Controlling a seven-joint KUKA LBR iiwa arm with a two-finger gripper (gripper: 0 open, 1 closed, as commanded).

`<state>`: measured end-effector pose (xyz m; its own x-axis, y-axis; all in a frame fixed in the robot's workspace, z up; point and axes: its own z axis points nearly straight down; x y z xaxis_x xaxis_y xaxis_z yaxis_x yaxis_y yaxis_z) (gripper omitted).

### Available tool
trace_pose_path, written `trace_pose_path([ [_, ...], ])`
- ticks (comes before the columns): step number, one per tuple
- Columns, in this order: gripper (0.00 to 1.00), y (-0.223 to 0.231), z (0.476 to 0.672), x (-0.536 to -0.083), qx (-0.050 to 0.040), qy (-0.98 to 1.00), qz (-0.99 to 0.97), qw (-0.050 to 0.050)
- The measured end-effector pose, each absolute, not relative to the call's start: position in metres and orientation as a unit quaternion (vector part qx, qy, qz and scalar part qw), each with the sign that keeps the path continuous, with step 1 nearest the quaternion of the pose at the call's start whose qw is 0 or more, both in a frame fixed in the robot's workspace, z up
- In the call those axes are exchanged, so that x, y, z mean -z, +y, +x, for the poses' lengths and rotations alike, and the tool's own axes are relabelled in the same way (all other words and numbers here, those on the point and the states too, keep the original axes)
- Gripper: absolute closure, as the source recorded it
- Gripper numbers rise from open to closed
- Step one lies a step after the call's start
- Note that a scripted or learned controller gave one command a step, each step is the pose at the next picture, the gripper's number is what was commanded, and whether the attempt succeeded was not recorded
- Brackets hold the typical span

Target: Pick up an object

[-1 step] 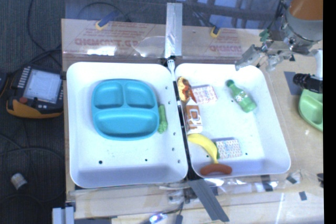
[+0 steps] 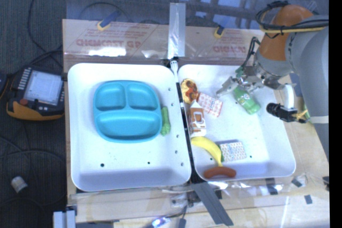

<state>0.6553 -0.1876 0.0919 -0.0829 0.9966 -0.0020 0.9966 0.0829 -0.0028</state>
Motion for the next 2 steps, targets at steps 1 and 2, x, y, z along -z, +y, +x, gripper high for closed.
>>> trace_pose_path([
  [1,1.0,-0.187,0.655,-0.098,-0.0034,-0.737,-0.676,0.001],
  [2,1.0,-0.145,0.669,-0.201,-0.0018,-0.712,-0.702,0.001],
])
